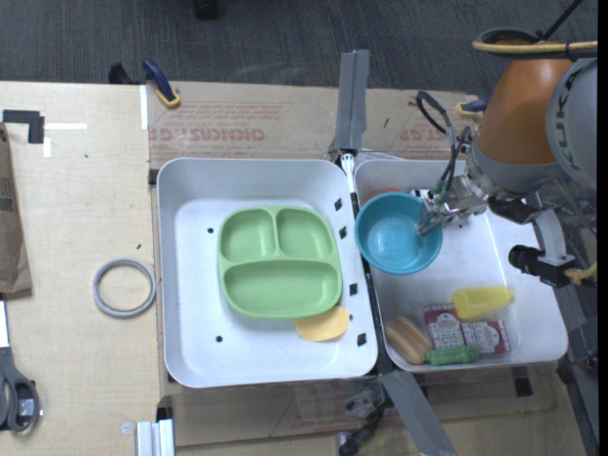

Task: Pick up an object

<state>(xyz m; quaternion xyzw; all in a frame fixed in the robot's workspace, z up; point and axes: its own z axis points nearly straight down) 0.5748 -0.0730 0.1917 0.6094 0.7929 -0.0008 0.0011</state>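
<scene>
Gripper (pixel 429 218) is seen over the right bin (pixel 532 345), at the right rim of a blue bowl (pixel 396 235). Finger state cannot be told: the tips are too small and blurred against the bowl rim, and no grasp can be confirmed. The bowl is tilted, resting at the upper left of the right bin, against the divider between the bins. Lower in the same bin are found a yellow corn-shaped toy (pixel 482 301), a red-and-white packet (pixel 465 331), a green piece (pixel 450 355) at the packet's lower edge, and a tan bread-roll toy (pixel 407 339) to the left. In the left bin (pixel 180 283) a green divided plate (pixel 280 260) is laid flat, with a yellow chip-like piece (pixel 322 326) touching its lower right edge. On the bench (pixel 76 217) left of the bins, a grey ring (pixel 124 286) is lying well apart.
</scene>
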